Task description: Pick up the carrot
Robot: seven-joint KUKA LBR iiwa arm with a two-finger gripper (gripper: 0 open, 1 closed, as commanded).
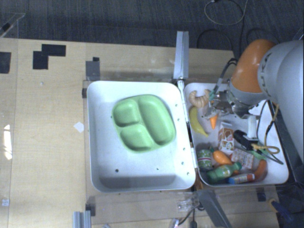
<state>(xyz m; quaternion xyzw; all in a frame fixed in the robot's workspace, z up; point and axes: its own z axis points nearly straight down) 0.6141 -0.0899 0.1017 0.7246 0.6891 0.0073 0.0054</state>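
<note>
Arm over the right bin, carrot at its gripper

From the left, the left bin (102,141) held a green divided plate (143,122). In the right bin (280,172) a banana (197,122) lay along the left wall, and just beside it the small orange carrot (213,122) hung point-down directly under the gripper (214,109), apparently pinched between its fingertips. Further right and lower lay scissors (259,148), bottles and other packaged clutter. The grey arm (280,75) reached in from the right.

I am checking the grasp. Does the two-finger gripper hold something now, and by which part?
The gripper appears to hold the small orange carrot by its upper end; the tapered tip hangs below, above the right white bin.
</note>
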